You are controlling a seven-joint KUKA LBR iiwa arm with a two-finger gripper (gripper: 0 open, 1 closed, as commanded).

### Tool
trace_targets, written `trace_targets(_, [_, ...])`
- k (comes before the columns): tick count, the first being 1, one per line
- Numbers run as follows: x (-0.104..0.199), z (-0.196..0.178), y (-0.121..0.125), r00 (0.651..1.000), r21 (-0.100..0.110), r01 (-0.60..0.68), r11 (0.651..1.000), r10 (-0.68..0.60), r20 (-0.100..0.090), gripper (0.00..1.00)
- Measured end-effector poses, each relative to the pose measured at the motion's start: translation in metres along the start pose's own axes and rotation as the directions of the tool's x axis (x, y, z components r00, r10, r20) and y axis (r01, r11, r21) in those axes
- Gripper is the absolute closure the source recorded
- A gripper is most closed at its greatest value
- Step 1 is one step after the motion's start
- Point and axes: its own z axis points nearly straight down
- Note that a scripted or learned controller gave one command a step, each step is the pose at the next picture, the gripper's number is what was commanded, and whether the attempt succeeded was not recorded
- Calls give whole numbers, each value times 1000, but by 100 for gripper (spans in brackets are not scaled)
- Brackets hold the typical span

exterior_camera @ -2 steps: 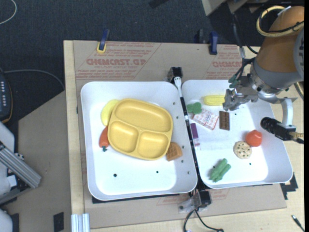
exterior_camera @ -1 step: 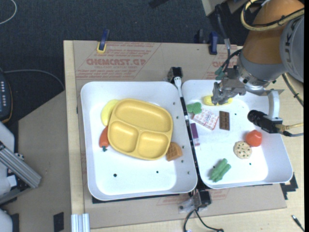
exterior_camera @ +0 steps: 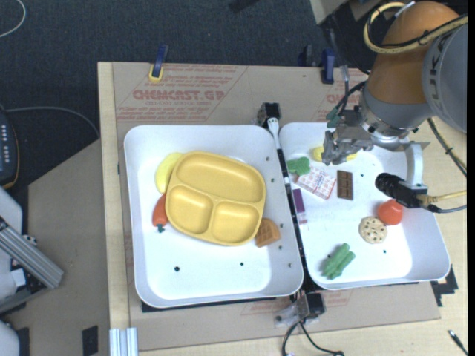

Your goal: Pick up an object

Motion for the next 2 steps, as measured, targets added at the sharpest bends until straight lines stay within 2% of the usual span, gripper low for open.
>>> trace_targets(2, [-4, 1, -6, 1000, -1, -2, 1000, 2, 0, 100])
